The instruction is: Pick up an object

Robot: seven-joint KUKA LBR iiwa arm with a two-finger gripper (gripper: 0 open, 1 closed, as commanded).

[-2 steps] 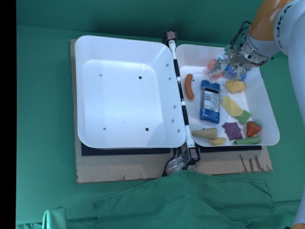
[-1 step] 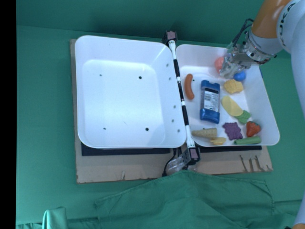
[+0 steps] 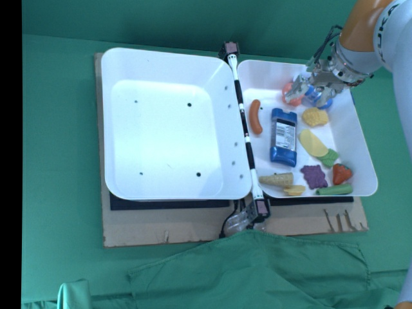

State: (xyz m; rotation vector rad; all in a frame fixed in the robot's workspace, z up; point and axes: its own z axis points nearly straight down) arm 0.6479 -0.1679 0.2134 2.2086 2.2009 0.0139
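My gripper point(image 3: 313, 93) hangs low over the back of the right bin point(image 3: 364, 148), reaching in from the upper right. A red-orange toy point(image 3: 289, 94) lies right against its left side, partly covered by it. Just below the gripper sits a yellow biscuit-shaped toy point(image 3: 315, 116). A blue packet point(image 3: 283, 136) lies in the middle of the bin, with an orange sausage point(image 3: 255, 116) to its left.
Towards the front of the right bin lie a yellow slice point(image 3: 312, 142), a strawberry point(image 3: 342, 173), a purple piece point(image 3: 313, 176), a green pod point(image 3: 335, 189) and a cone point(image 3: 277, 179). The left bin point(image 3: 112, 118) adjoins along a black divider point(image 3: 243, 127). Green cloth point(image 3: 257, 269) lies in front.
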